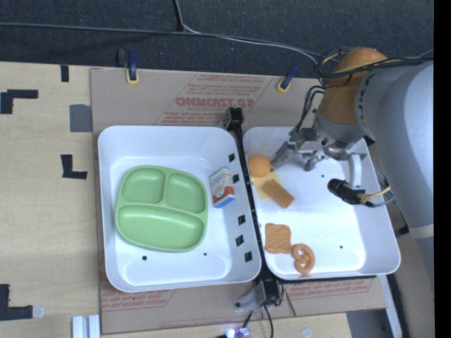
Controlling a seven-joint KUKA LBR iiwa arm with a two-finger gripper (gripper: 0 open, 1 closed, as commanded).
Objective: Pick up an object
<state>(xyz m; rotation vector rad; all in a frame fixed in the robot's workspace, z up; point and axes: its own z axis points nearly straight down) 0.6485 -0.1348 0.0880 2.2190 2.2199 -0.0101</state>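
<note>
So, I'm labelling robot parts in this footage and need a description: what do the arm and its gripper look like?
The arm is a thick, rounded, smooth pale grey tube with a glossy orange band above the wrist. Thin black cables loop beside that band. The gripper is small, angular grey metal, darker than the arm.

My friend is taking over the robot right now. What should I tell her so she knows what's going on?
Gripper: at the back of the right bin, just right of the orange ball. It is not seen holding anything.
Right bin: orange ball, yellow-brown block, brown square, pretzel.
Left bin: green plate, small carton.
Done: nothing picked up yet.
Left: grab one thing and lift it; the ball and block look nearest.
</note>
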